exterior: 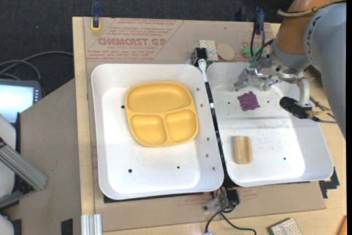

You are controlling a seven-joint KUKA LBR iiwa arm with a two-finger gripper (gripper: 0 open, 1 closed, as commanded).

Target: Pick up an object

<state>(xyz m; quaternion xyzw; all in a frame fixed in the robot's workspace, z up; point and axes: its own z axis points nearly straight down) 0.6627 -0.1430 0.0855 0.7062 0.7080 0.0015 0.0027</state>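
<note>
Grey metal gripper [254, 78] sits low over the far end of the right bin [308, 146], nothing visibly held. Can't tell if it's apart or together from this angle. Purple lump [248, 100] lies on the bin floor just beside the gripper, on the near side, not clearly touching it. Tan block [241, 149] is further toward the near edge of the same bin, well apart from the gripper. Left bin [110, 146] holds a yellow divided plate [162, 113], flat. Both bins sit on a cardboard sheet [137, 36].
</note>
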